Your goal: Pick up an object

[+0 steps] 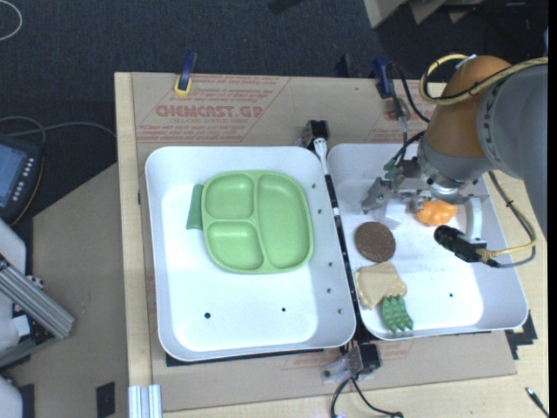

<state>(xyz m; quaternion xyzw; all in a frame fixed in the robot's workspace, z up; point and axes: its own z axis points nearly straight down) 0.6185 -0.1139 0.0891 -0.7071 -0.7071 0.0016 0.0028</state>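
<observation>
My gripper (pixel 426 205) hangs over the back of the right bin (pixel 500 299), under the grey arm with its orange band. Its fingers (pixel 378 195) stand wide apart, so it is open. A small orange object (pixel 436 212) lies on the bin floor between them, and I cannot tell whether they touch it. In front of it, to the left, a brown round disc (pixel 375 241) lies flat. Closer to the front sit a tan bread-like piece (pixel 380 283) and a green toy (pixel 396 313).
The left bin (pixel 174 303) holds a green divided plate (pixel 257 220). A black connector on a yellow cable (pixel 459 241) trails from the arm over the right bin. The bins' shared wall (pixel 335 225) runs just left of the disc.
</observation>
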